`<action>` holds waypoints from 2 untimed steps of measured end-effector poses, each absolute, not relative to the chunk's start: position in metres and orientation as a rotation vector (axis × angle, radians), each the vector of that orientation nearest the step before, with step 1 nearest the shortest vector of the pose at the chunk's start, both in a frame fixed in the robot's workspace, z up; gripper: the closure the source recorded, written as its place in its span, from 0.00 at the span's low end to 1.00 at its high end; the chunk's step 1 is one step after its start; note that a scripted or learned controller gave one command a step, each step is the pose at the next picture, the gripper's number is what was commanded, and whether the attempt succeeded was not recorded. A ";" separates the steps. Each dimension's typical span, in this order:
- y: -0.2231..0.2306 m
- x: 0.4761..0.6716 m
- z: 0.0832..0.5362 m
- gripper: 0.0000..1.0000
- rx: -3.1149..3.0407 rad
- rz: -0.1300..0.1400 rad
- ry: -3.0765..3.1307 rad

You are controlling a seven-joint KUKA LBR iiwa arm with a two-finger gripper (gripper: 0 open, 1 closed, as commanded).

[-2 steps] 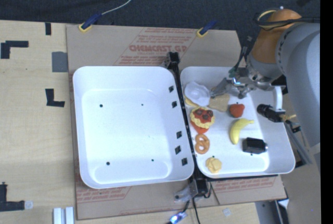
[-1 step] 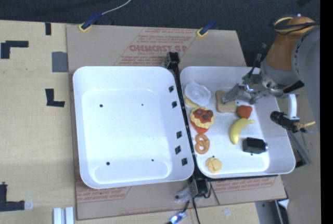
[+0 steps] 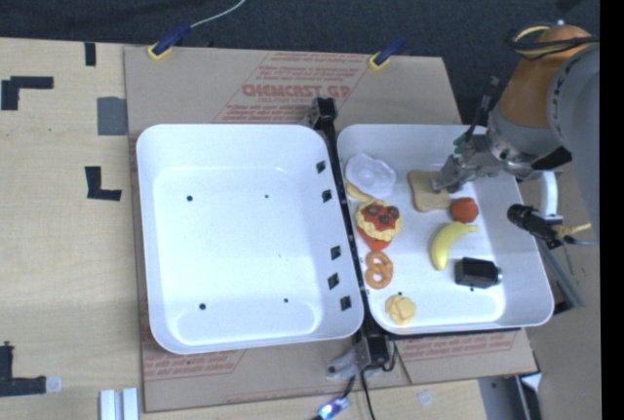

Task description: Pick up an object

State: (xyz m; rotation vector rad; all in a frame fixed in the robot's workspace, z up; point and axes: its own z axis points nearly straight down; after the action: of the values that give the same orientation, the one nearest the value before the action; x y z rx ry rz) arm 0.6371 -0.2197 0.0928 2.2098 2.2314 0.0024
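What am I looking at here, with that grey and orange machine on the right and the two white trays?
This is one picture from a camera fixed above a bench, looking down at a slant. The grey machine with the orange band is a robot arm reaching in from the right. Its hand is lowered over the right bin, just above a tan slice of toy bread; I cannot tell whether it grips anything. That bin holds toy foods: a white piece, a small pizza, a pretzel, a banana, a red tomato, a yellow pastry and a black block. The left bin sits beside it. The arm's job is picking up one object.
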 end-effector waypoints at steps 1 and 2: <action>-0.206 0.670 0.094 1.00 2.216 -0.003 2.231; -0.207 0.670 0.084 1.00 2.217 -0.004 2.229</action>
State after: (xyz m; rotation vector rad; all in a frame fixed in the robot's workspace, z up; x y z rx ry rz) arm 0.6699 -0.2073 0.0843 2.2170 2.2289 -0.0039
